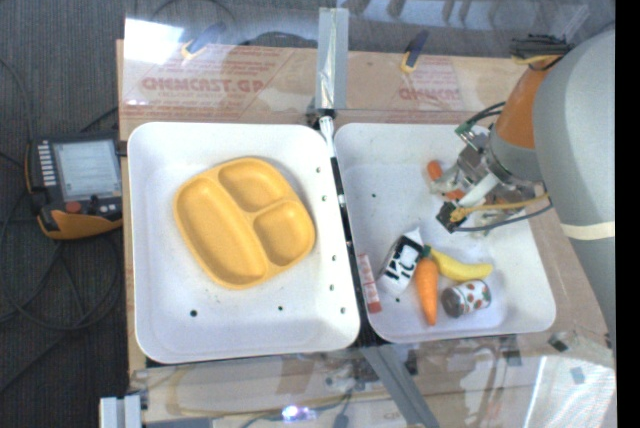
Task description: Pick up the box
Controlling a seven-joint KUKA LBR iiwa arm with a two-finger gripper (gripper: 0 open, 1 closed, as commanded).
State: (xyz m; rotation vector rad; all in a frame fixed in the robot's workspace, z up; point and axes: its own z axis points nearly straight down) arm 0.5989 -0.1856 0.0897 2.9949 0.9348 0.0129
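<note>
The box is small, black and white, and lies tilted in the lower middle of the right bin. An orange carrot lies against its right side. My gripper hangs over the right bin's upper right part, up and to the right of the box and apart from it. A small red-orange thing sits just left of the gripper. Nothing shows held in the gripper.
A yellow banana and a spotted round can lie right of the carrot. A thin red-and-white stick lies along the right bin's left wall. The left bin holds a yellow divided plate.
</note>
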